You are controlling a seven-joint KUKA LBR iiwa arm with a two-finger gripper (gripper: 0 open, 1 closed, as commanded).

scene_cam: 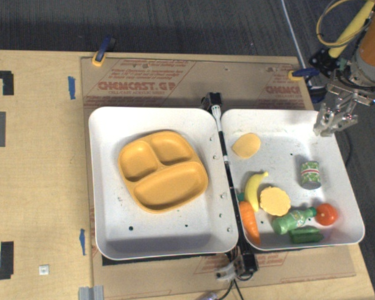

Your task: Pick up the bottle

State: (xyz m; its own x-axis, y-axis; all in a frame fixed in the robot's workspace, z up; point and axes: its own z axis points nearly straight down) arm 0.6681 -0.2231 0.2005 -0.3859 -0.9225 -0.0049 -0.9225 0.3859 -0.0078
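From the camera above, the worktop (37,167) carries two shallow white plastic bins side by side. The left white bin (106,230) holds a yellow three-part plastic plate (164,169). The right white bin (281,127) holds the rest, and the green plastic bottle (294,219) serves as the landmark: it lies on its side near that bin's front edge. A dark green oblong piece (306,235) sits just in front of the bottle, touching it. A red tomato (326,214) is just to the bottle's right. A flat round yellow slice (275,201) rests just behind the bottle's left end, over the yellow banana (255,187). An orange carrot (249,220) lies to the bottle's left. A small green can (310,174) stands behind the bottle, and a pale yellow lemon (246,145) lies farther behind, to the left. The tool (330,127) hangs over the bin's far right corner, well apart from the bottle, its fingers a little apart with nothing between them.
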